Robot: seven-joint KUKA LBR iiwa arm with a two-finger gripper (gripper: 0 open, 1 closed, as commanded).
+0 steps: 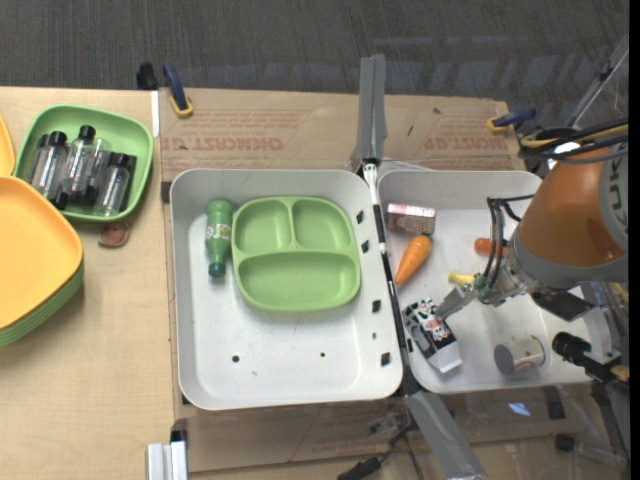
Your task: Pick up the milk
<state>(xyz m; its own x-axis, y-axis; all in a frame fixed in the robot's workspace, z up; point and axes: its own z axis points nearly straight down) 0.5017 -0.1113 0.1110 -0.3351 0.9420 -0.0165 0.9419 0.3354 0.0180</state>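
Observation:
The milk (434,336) is a small black-and-white carton lying tilted near the front left corner of the right bin (470,190). My gripper (462,298) reaches down from the orange-banded arm (570,218) on the right. Its tip is just above and to the right of the carton, close to it. Nothing visibly hangs from the gripper, and the carton rests on the bin floor.
The right bin also holds a carrot (412,257), a pink box (410,216), a grey can (520,355) and a small yellow item (461,279). In the left bin (200,368) are a green divided plate (296,253) and a green bottle (217,235). Orange plates (35,263) and a green tray of bottles (85,163) stand far left.

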